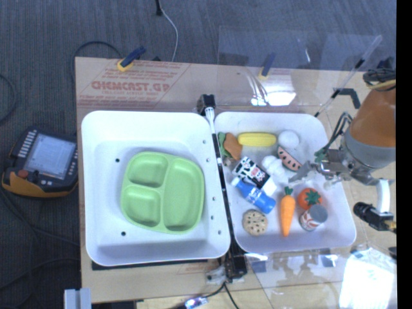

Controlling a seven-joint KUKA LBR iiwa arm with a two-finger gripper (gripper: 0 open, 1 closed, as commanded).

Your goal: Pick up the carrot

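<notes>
Carrot (287, 215) between cookie (255, 221) and tomato (309, 197) | pincer (313, 168) state: cannot tell

Dark grey carpet (77, 11) covered the floor around the worktop (129, 85), a brown board printed with red lettering. A black cable (96, 44) looped across the carpet. A handheld control pendant (40, 163) lay on the floor at the left.

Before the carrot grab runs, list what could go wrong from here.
1. The carrot lies close beside the tomato and can; the hand might catch one of them instead.
2. The blue bottle and cookie crowd its other side, so a descending hand may knock them.
3. The carrot lies flat on the right bin, so it might slip out.
</notes>
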